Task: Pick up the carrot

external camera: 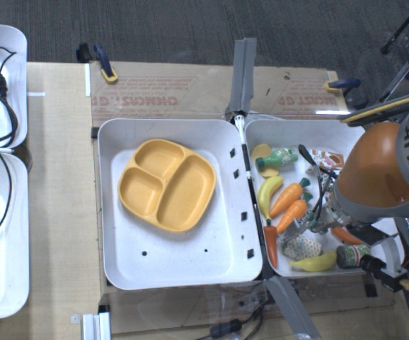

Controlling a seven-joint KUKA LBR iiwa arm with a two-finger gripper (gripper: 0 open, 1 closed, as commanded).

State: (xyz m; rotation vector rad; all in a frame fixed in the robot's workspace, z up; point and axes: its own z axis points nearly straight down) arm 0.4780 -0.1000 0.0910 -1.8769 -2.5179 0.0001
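We are looking down on two shallow white bins sitting side by side on the bench. The left bin [119, 261] is holding a yellow-orange plastic plate with three compartments [167, 183], lying slightly turned near its middle. The right bin [255, 129] is crowded with toy food: two orange carrots with green tops are lying side by side at a slant, the upper carrot [287, 197] just right of a yellow banana [267, 192] and the lower carrot [293, 214] touching it from below. A green bottle [278, 159] is lying near the bin's far edge, a red chilli pepper [271, 244] is resting along the left wall, and a second yellow banana [315, 262] is lying at the near edge beside a speckled grey lump [302, 246]. The grey arm with its orange band [378, 165] is hanging over the right part of this bin, and the gripper [318, 218] is reaching down just right of the lower carrot; we cannot tell how it is set, as the wrist and cables are hiding it.
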